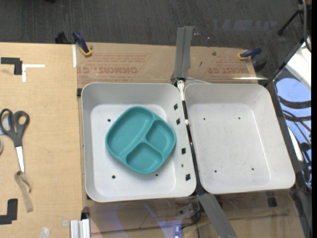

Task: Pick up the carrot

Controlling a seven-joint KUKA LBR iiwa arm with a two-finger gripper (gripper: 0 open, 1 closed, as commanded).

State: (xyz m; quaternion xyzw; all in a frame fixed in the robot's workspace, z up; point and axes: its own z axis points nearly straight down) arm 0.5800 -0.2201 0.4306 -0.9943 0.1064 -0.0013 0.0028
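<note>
A pair of scissors [15,130] lies on the bench at the far left, well apart from the bins. The left bin [91,148] holds a teal divided plate [141,139] — likely a sorting target. The right bin [277,133] sits beside it. I cannot locate the carrot or place it against the gripper — whose state I cannot tell.
</note>
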